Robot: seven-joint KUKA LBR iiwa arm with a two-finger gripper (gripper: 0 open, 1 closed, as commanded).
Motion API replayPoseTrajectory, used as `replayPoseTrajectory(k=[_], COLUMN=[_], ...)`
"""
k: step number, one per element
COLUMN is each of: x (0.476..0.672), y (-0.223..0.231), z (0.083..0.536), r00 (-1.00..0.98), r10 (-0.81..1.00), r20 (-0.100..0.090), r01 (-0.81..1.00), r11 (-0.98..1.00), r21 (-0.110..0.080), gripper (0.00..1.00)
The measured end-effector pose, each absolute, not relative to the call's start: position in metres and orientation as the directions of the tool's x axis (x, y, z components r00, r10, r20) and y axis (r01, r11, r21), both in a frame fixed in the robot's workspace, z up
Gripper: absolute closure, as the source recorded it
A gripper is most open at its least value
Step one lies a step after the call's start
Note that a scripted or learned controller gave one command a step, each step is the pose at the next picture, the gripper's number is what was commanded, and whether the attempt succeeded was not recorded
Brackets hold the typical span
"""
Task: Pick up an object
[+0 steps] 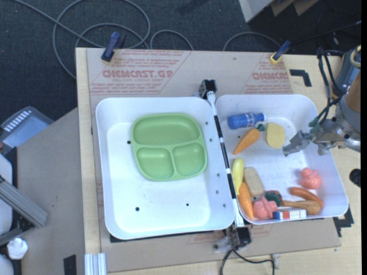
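Your tool (292,145) hangs over the right bin (287,103), reaching in from its right edge; you cannot tell its state from this angle. Just beside its tip, toward the bin's far side, lies a pale yellow piece (276,135). Further that way sit an orange carrot (247,141) and a blue bottle (245,120). A pink toy (310,178) rests near the tool, toward you. The left bin (114,211) on the desk (172,67) holds a green divided plate (170,146), well apart.
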State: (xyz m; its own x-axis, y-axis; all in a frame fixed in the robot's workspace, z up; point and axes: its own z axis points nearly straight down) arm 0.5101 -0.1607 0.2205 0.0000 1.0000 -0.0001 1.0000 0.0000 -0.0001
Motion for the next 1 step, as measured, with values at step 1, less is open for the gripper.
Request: replayPoseTrajectory(k=[1], x=[0.5213], y=[-0.2242], z=[0.1566], r00=[0.001], r10=[1.000], r20=[0.000], r01=[1.000], r11=[-0.001], r21=[-0.002], gripper=[0.00])
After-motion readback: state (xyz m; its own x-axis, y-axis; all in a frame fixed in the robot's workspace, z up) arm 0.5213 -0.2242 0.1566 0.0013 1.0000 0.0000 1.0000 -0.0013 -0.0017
